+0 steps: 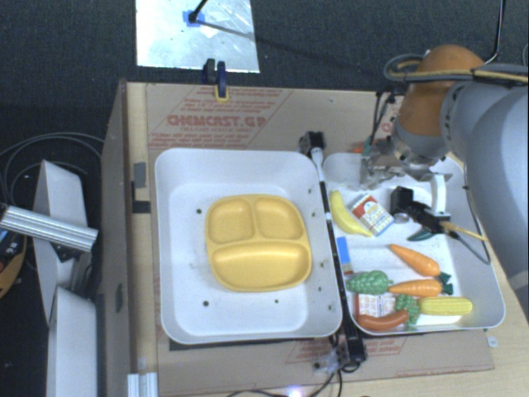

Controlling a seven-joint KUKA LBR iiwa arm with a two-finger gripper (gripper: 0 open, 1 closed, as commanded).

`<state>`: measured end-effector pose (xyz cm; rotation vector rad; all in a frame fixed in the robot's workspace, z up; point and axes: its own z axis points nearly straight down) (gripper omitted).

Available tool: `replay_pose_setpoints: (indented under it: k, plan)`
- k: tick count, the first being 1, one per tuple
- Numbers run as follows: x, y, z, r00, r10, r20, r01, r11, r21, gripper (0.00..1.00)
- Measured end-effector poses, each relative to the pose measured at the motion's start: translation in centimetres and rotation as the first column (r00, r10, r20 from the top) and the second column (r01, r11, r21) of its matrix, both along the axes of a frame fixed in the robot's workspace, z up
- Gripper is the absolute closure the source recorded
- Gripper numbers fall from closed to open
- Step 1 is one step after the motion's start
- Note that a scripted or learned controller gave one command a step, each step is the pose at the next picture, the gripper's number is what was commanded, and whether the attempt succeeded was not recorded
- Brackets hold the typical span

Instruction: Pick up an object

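Many toys: yellow plastic banana [347, 215], small red and white box [376, 216] and orange carrot [416, 260] lie in the right white bin [489, 298].
Gripper: grey metal gripper [382, 168] hangs over that bin's far end; open or closed, cannot tell.
Left white bin [178, 246]: yellow three-part tray [256, 242].
Bench: brown cardboard sheet [215, 118] under both bins.
Floor: dark carpet [50, 48].

Red repeating print reading "CHEMCAST GP" on the brown protective sheet [216, 121] beneath the bins; printing on the small red-and-white box [376, 216] is too small to read.
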<state>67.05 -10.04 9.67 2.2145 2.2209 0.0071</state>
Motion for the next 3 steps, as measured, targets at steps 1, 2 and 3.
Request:
replay_pose_setpoints:
  k: [1, 2, 3]
  plan:
    - [0.0, 0.0, 0.0, 1.000, 0.000, 0.000, 0.000, 1.000, 0.000, 0.00]
    - [-0.1, -4.9, 8.0, 1.000, -0.001, -0.001, 0.001, 1.000, -0.002, 0.00]
    - [-1.0, -7.8, -1.3, 1.000, -0.002, -0.006, 0.002, 1.000, 0.000, 0.00]
